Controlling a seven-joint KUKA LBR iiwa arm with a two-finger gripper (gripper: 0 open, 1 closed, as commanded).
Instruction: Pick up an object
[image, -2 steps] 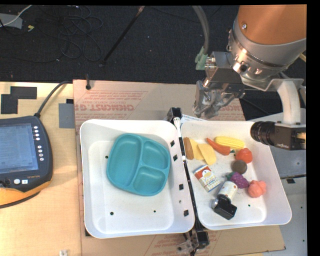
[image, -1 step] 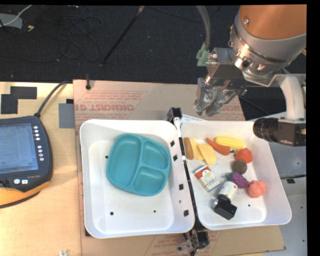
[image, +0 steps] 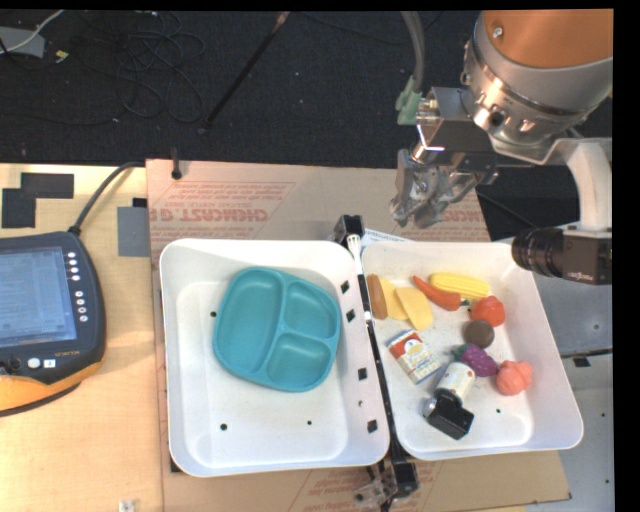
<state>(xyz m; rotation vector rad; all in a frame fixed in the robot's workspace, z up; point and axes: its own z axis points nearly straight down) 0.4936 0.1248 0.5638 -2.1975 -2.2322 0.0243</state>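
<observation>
A cardboard-covered bench (image: 250, 200) under a dark, cable-strewn floor carries two shallow white plastic bins side by side, and whether the grey two-finger gripper (image: 425, 205) is open or shut cannot be told, though nothing shows between its tips as it hangs above the cardboard just beyond the far rim of the right white bin (image: 560, 400). Inside that bin lie a yellow toy corn cob (image: 462, 285), an orange carrot (image: 436, 293), a small white carton (image: 410, 355) and a pink lump (image: 515, 377); left of that bin, the other bin (image: 190, 420) holds a teal divided plate (image: 278, 328)
</observation>
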